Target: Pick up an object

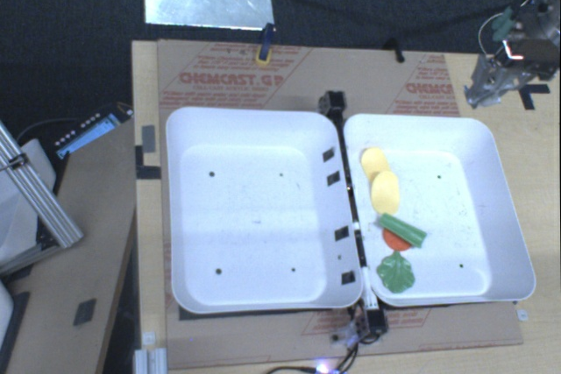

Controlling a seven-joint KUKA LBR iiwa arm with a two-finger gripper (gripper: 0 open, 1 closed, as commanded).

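With the gripper (487,92) parked off the right bin (504,188), its state untellable, the light, smooth yellow piece (385,191) is best taken across its narrow middle.

Gripper (487,92): grey metallic fingers showing beneath a boxy grey wrist housing bearing a small teal patch, dark cabling looping alongside and a thin rod rising above.

Hand (485,92): you see it above the surface (219,70), beyond the right bin (500,215).
Right bin: two yellow pieces (379,177), green stick (403,230), orange piece (395,242), green leaf (396,274).
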